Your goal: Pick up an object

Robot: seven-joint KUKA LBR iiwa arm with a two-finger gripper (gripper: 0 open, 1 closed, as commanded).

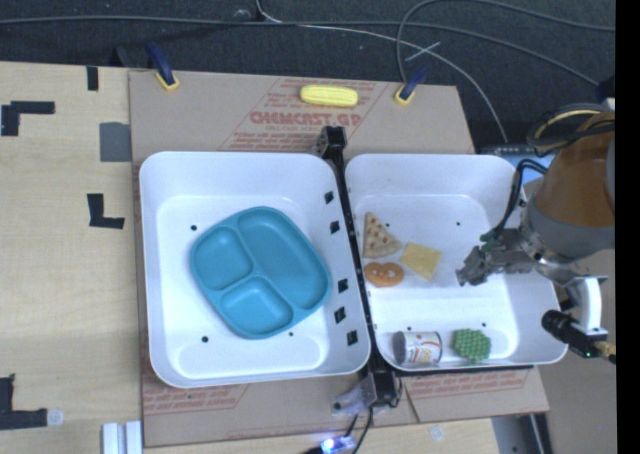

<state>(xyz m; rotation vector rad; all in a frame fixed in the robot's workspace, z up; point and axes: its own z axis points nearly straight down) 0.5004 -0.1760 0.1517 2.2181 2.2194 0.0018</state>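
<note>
- Nothing lifted so far: every loose item lies on the floor of the shallow white right-hand bin (500, 174), so the pick itself remains to be done
- Reaching in from the right, the grey arm with its orange band (575, 192), wrist low over the right half of that bin
- Dark two-finger gripper (478, 269) hanging over bare white floor near the bin's middle, nothing visible in its grasp; too dark and small to tell whether open or closed
- Nearest candidate: pale yellow cheese-like wedge (421, 260), just left of the gripper but apart from it
- Further left, near the divider: triangular pizza-slice toy (377, 234) and, just below it, round orange cracker-like disc (383, 273)
- Along the front wall: small tin can lying on its side (419, 347) and, just beside it, green bumpy ball-shaped toy (470, 344)
- Left white bin (170, 182) bearing a blue three-compartment plastic tray (259, 271), well apart from the arm
- Yellow corn-cob toy (328, 95) resting on the brown cardboard sheet (300, 122) beyond both bins, out of play for now
- Judged stage: approach, early in the task; left to do are settling over one item, closing on it and raising it clear of the bin
</note>
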